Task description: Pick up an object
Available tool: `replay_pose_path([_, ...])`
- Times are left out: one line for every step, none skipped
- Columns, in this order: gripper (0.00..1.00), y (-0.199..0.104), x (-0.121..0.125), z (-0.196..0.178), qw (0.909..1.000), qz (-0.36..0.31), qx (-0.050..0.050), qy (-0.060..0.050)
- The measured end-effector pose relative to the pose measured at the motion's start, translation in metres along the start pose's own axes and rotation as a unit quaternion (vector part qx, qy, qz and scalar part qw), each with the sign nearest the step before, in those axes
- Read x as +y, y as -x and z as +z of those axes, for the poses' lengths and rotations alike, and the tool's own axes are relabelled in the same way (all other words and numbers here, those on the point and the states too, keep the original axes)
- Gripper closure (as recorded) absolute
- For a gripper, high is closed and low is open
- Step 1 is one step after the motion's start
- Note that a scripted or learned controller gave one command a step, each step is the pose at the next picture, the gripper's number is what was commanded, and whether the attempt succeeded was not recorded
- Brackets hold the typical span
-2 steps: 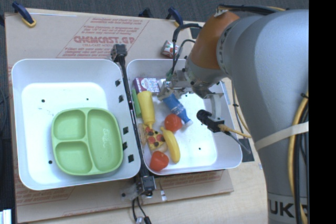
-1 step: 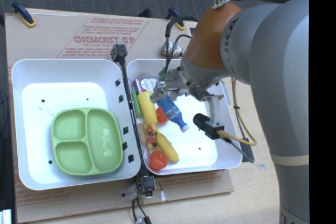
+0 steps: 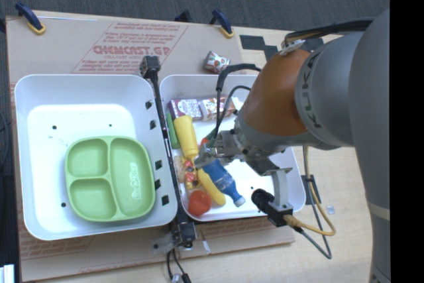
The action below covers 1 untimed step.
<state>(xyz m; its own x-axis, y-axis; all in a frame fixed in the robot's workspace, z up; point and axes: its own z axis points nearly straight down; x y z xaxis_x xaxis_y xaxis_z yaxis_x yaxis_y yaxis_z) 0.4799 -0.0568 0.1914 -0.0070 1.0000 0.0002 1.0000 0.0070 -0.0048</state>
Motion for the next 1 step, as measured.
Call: replay_pose_path([1.00,0.0000,0.0011,-0.0106,1.0000,-0.002,0.000,0.000])
